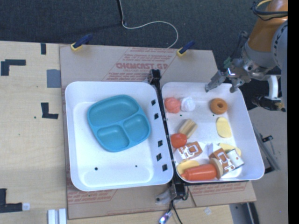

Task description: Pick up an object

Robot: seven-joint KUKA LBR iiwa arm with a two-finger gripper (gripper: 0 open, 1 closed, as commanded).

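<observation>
- While the arm (268, 29) reaches in from the right, its gripper (223, 82) hangs over the far rim of the right bin (250, 125), above the bin's top edge and apart from every toy.
- The two dark fingers are spread, one toward the left at the rim and one nearer the corner, with nothing between them: the tool is released and bare.
- Nearest to it lies a brown doughnut (218, 106), flat on the bin floor, just below the fingers in the view.
- To the doughnut's left sit a white round piece (188, 104) and a pink-orange ball (172, 105), touching each other near the divider.
- A pale yellow oval (224, 127) lies below the doughnut, and a tan bread-like piece (187, 127) lies tilted near the bin's middle.
- A red-orange tomato-like toy (178, 140) rests beside a small printed box (192, 150).
- At the near edge a red sausage (202, 172) lies across a yellow slice (188, 165), with a second printed box (226, 160) on its right.
- The left bin (77, 139) holds a blue divided plate (118, 122), set at a slant, with three compartments.
- Both bins rest on a cardboard sheet (135, 62).
</observation>
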